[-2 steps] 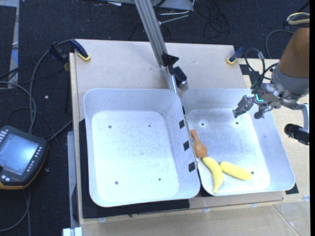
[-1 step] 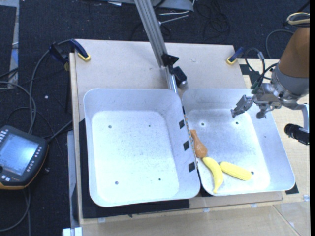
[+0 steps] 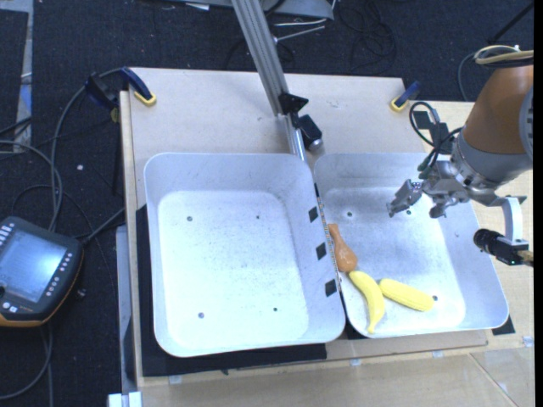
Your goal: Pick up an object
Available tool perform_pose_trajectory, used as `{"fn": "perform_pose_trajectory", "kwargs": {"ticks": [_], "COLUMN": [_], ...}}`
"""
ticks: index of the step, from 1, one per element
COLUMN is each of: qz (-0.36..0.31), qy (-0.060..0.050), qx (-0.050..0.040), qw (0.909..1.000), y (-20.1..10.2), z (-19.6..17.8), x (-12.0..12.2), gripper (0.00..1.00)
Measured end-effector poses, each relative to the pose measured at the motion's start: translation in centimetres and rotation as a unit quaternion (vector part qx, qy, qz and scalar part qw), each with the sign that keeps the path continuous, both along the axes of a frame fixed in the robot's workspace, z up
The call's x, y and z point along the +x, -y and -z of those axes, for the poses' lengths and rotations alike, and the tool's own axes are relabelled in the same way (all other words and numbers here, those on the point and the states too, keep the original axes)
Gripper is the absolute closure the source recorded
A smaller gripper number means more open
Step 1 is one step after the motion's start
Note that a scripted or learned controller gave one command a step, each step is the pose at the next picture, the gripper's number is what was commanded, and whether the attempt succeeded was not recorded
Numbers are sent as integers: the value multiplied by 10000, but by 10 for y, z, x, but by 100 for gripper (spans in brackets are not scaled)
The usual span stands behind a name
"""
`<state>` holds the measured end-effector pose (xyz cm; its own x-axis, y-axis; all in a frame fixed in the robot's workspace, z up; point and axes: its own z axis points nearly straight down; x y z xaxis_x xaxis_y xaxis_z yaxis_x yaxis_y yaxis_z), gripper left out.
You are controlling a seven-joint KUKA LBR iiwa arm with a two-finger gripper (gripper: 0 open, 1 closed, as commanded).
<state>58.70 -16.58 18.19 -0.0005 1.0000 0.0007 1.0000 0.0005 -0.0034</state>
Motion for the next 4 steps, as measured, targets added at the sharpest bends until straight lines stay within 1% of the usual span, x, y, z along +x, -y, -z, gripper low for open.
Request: {"fn": "perform_pose_trajectory", "kwargs": {"ticks": [2, 3, 4], "qz": [2, 3, 1], "qy": [-2, 18, 36], "qx": [0, -5, -8], "qw": [10000, 10000, 10000], "y": [0, 1, -2], "z": [89, 76, 30], "x": [-4, -2, -9], "gripper": [0, 100, 100]}}
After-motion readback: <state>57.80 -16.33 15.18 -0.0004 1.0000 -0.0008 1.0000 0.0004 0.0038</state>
